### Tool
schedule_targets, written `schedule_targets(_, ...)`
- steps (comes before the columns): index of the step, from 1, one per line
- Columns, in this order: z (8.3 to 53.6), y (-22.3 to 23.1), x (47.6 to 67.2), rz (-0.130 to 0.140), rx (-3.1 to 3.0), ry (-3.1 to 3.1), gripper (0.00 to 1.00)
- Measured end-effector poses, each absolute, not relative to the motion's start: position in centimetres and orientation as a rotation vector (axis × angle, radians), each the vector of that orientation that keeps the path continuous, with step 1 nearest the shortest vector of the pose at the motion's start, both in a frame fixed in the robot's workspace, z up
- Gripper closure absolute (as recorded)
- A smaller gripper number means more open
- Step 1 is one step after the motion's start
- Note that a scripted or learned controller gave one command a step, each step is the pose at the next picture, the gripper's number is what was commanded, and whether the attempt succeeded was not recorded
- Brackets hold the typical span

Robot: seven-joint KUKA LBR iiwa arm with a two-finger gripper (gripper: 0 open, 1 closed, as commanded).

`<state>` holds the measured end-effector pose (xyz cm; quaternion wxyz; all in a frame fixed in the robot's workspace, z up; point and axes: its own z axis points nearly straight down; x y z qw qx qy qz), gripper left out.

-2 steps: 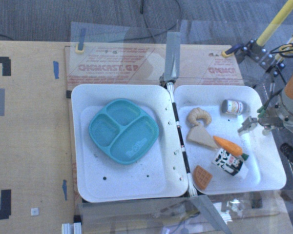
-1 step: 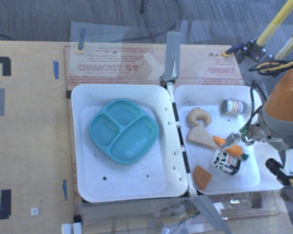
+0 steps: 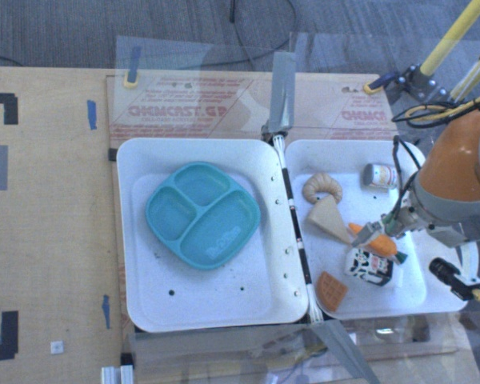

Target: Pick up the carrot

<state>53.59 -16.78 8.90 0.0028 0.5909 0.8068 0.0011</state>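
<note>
The carrot point(image 3: 374, 242) is seen in the right bin point(image 3: 412, 298), as an orange piece lying just above the black-and-white cow toy point(image 3: 370, 266) and just right of the pale wedge point(image 3: 328, 219), its long axis judged to run roughly left-right with a slight tilt. The gripper point(image 3: 386, 229) is lowered directly over the carrot's upper right, so that only a short drop is judged to be needed; the state of the jaws cannot be told. Beyond the carrot, a croissant point(image 3: 322, 186), a small can point(image 3: 378, 175) and a waffle-like piece point(image 3: 332, 291) are also held by the right bin, while a teal divided plate point(image 3: 202, 214) is held by the left bin point(image 3: 144, 294).
</note>
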Motion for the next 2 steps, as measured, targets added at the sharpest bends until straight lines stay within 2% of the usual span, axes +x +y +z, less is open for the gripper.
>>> schedule_targets(1, 10.0, -17.0, 53.8, 0.009, 1.854, 2.52, 1.0)
schedule_targets(2, 18.4, -13.5, 56.4, 0.001, 1.972, 2.443, 1.0)
